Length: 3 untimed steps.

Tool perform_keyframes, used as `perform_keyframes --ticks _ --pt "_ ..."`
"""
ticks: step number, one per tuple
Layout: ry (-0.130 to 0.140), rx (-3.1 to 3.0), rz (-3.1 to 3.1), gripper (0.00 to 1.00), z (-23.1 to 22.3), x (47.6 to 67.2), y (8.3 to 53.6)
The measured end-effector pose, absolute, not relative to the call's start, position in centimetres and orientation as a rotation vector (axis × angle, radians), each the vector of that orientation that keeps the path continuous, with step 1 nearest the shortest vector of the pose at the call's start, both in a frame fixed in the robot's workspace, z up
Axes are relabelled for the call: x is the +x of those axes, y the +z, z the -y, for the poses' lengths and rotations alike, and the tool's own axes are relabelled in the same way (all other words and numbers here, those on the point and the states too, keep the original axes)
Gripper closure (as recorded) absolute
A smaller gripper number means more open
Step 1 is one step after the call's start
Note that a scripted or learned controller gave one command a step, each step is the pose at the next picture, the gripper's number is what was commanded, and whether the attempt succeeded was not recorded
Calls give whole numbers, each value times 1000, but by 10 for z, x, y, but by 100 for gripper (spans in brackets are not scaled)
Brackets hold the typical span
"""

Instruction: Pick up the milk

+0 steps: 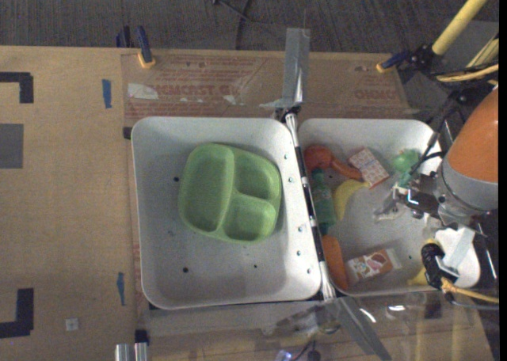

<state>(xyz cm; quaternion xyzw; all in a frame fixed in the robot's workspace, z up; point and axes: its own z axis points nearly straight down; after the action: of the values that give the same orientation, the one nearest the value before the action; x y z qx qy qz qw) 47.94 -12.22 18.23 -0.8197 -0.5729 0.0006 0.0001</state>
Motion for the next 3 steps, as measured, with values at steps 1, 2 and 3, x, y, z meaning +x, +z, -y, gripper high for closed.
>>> perform_keyframes --ticks 1,2,3 --pt "-5 -2131 2326 0 101 488 89" --pt "0 -1960 2459 0 153 480 113" --pt "-1 -2190 2267 0 103 481 89"
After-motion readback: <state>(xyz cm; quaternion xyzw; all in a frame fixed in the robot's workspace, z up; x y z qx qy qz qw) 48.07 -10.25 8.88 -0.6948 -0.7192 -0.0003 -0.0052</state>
